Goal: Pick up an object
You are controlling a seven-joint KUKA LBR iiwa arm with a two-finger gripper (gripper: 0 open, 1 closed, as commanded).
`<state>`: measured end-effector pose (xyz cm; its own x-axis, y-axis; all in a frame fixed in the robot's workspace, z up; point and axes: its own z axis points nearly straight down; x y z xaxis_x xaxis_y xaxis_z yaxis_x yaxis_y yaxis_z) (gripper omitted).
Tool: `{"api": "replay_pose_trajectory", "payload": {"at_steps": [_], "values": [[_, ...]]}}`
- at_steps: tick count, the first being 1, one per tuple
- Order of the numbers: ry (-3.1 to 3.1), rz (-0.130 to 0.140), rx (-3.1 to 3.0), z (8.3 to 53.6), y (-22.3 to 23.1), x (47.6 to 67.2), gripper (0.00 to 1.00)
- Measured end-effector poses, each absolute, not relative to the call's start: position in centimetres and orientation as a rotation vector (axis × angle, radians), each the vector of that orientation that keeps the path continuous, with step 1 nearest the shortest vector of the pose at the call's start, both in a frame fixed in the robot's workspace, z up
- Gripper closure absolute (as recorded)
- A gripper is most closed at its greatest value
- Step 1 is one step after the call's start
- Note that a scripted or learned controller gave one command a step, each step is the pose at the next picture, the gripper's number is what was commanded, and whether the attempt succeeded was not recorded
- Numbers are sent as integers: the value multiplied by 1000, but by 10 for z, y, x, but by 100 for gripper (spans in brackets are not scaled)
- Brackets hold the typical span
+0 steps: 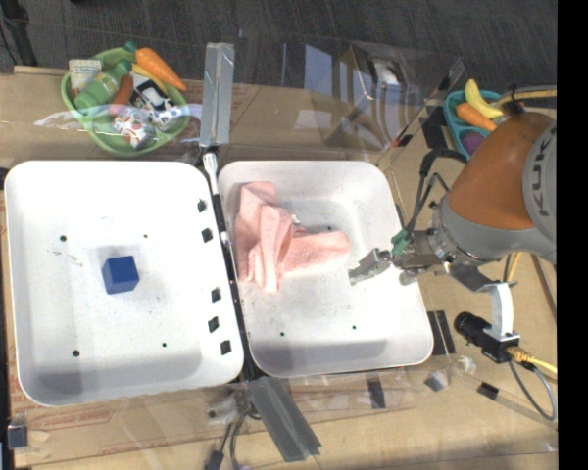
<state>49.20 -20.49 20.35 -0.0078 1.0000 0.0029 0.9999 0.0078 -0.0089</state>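
Jaws [369, 266] beside pink cloth [279, 241], right bin [318, 352]

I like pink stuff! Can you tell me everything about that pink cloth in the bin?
The pink cloth looks soft, like a small towel. It lies crumpled and folded, bunched tall at the left and stretching out flat toward the right. It rests on the floor of the right bin, close to its left wall. The gripper sits just right of it.

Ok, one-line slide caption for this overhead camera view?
End effector poised beside the pink cloth in the right bin; blue cube in the left bin.
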Motion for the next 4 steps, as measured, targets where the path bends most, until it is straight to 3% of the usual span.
{"api": "replay_pose_trajectory", "payload": {"at_steps": [1, 2, 3, 4], "values": [[-2250, 8, -2185, 196, -158, 536, 0], [-2518, 2, -1873, 90, -165, 603, 0], [-2518, 5, -1866, 97, -163, 603, 100], [-2289, 6, -2146, 205, -94, 598, 100]]}}
